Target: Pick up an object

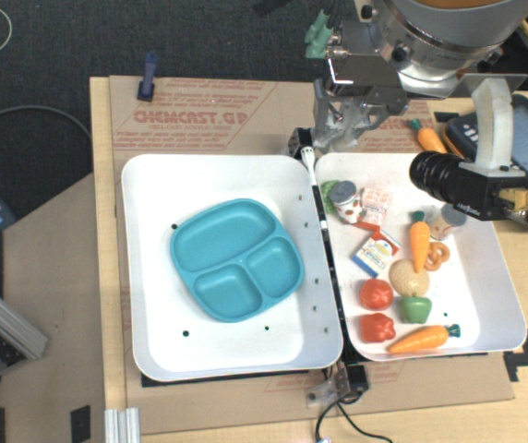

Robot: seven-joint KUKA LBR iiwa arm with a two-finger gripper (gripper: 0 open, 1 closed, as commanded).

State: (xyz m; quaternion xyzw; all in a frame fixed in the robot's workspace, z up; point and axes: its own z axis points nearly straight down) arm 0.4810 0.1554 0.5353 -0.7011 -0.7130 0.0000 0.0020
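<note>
The right bin (509,317) holds several toy foods: a small can (342,195), an upright carrot (419,245), a second carrot (421,340) lying at the front, a tomato (375,293), a red pepper (377,327), a green pepper (414,308) and a blue-and-white carton (373,258). My gripper (340,129) hangs over the bins' back edge, near where the two bins meet. It is behind the can and apart from every item. I see nothing in its grasp.
A teal divided plate (236,258) lies in the left bin (149,210). A black cylinder (449,183) on the arm overhangs the right bin's back right part. A pretzel (437,254) and a beige ball (409,278) sit by the upright carrot.
</note>
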